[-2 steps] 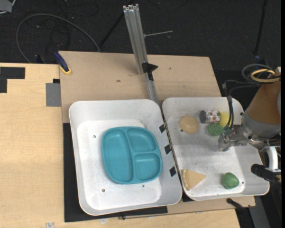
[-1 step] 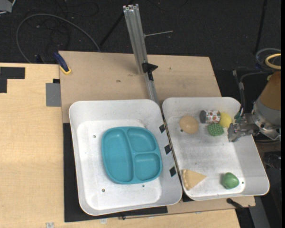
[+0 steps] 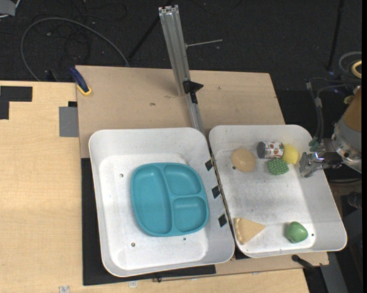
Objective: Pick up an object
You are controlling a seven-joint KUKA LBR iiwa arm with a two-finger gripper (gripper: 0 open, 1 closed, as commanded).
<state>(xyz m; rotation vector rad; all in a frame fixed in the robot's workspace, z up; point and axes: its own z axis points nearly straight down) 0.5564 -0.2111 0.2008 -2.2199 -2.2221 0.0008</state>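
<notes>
The right bin (image 3: 317, 191) holds several small items: a tan rounded object (image 3: 243, 160), a small can with a patterned label (image 3: 270, 149), a yellow object (image 3: 290, 154), a bumpy green ball (image 3: 278, 166), a tan wedge (image 3: 248, 229) and a smooth green object (image 3: 297, 231). My gripper (image 3: 310, 162) hovers at the bin's right rim, just right of the yellow object and the bumpy ball. Nothing is seen between its fingers.
The left bin (image 3: 110, 163) contains a teal divided plate (image 3: 170, 198). A metal post (image 3: 176, 47) rises behind the bins. The arm enters from the right edge, past the right bin's rim.
</notes>
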